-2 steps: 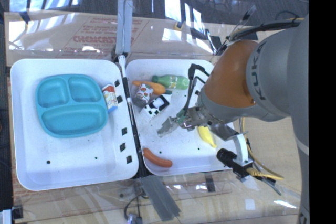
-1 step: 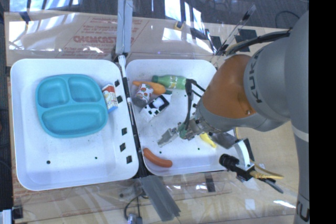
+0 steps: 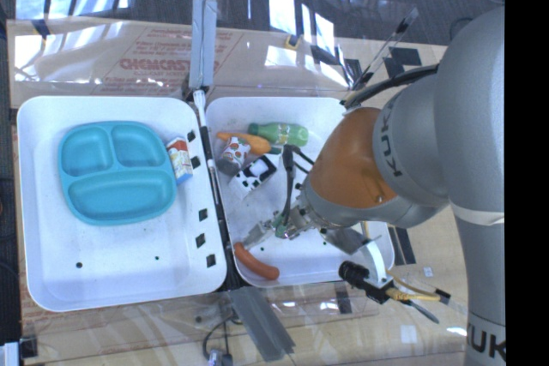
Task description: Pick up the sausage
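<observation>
Lying near the bottom edge of the right bin (image 3: 377,257), toward its lower-left corner, the sausage (image 3: 256,261) sits low in the frame just left of centre, its long axis running from upper left to lower right at a shallow slant. The gripper (image 3: 273,229) hangs just above and slightly to the right of it in the picture, close but apparently not touching, at the end of the grey arm (image 3: 412,159) that reaches in from the right side of the frame. Whether it stands open or closed cannot be told, and nothing can be made out in its hold. Judging from this, the coming move calls for a short shift down and to the left in the frame, with the grip set across the sausage's narrow width rather than along its length, and the bin's lower wall close by leaves little room on that side
</observation>
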Robot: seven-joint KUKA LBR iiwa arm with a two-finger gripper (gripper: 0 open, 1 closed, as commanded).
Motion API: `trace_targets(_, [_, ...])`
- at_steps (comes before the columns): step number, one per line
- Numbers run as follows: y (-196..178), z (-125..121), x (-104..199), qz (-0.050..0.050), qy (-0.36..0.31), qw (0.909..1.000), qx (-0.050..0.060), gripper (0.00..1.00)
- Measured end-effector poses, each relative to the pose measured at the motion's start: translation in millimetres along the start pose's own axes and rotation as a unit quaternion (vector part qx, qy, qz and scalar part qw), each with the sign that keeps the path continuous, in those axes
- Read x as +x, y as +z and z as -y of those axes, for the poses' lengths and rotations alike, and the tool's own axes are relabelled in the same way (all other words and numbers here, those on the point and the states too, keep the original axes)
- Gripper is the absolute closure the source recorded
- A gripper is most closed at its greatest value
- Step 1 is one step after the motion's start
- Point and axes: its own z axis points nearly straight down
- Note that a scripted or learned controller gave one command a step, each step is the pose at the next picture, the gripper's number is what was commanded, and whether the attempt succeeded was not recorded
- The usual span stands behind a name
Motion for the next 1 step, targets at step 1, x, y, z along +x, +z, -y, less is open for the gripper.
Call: trace_targets(1, [0.2,7.6,-19.9,0.0,0.14,0.9901,0.001,0.0])
